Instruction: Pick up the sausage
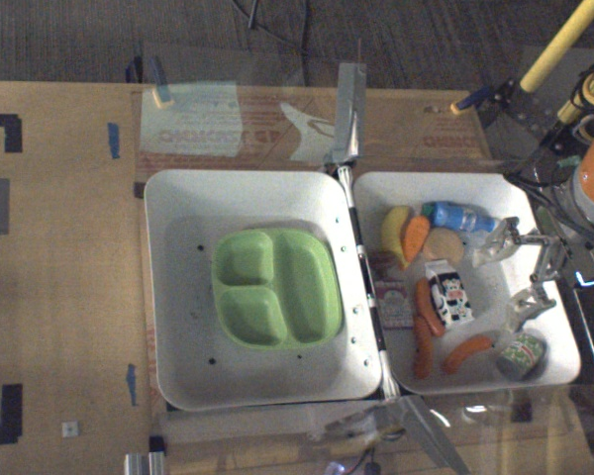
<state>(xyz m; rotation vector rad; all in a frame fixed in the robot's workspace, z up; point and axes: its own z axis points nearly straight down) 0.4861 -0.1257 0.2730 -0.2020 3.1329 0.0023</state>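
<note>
The sausage (468, 352) lies flat on the floor of the right bin (564, 364), down at the 6 o'clock side, close to the front wall. It is orange-red and long. Its long line runs from 8 o'clock to 2 o'clock, with the low end pointing at the front wall and the high end pointing at the can (520, 355). The can sits just beside that high end, at 3 o'clock from it.

Two more red links look much the same. One link (421, 349) lies at 9 o'clock from the sausage and runs from 12 to 6. The other link (429, 307) is at 11 o'clock and leans against the little cow carton (449, 296).

The gripper (520, 270) is over the 3 o'clock side of the right bin, at 1 o'clock from the sausage and apart from it. Its two fingers (502, 240) are spread wide, and nothing is between them.

There is a bare strip of white floor between the carton and the sausage, and more bare floor under the gripper. The front wall is tight on the 6 o'clock side of the sausage.

At the 12 o'clock end of the bin lie a banana (395, 229), a carrot (414, 237) and a blue bottle (460, 216), well away from the sausage.

The left bin (178, 216) holds a green plate (277, 287) with three parts.
</note>
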